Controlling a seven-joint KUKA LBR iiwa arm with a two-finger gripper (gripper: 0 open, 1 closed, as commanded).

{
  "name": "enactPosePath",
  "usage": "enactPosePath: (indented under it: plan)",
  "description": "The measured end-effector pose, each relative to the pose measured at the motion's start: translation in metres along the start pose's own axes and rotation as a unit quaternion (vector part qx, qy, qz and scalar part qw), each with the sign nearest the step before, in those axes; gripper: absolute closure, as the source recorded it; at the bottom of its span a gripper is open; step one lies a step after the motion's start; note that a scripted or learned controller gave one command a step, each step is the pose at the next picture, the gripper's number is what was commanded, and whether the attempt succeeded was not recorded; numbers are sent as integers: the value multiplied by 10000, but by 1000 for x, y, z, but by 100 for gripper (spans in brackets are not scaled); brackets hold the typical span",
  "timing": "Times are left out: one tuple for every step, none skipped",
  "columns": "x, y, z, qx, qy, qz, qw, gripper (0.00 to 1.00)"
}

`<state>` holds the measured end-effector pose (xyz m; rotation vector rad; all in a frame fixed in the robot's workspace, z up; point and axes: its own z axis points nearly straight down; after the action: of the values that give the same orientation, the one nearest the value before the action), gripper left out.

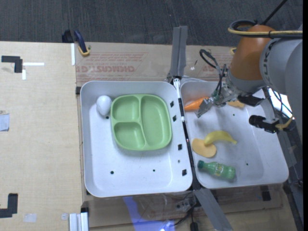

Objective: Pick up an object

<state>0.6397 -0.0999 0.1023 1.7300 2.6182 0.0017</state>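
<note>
My gripper (206, 106) hangs low in the back left part of the right bin (269, 172). It is right at the right end of an orange carrot (193, 104) that lies against the bin's left wall; I cannot tell whether it touches the carrot. A yellow banana (220, 137) lies in the middle of the bin, with a flat tan-orange slice (204, 148) just left of it. A green bottle (217, 170) lies on its side near the front edge. A small yellow-orange piece (236, 104) peeks out behind the wrist.
The left bin (96, 177) holds a green divided plate (141, 122) and a white egg-shaped ball (103, 103) at its back left corner. A raised divider (182, 129) separates the two bins. The arm and its cables cover the right bin's back right.
</note>
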Motion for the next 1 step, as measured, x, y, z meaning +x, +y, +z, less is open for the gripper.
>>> enactPosePath:
  plan:
    - [-9, 11, 15, 113, 58, 284, 9995, 0]
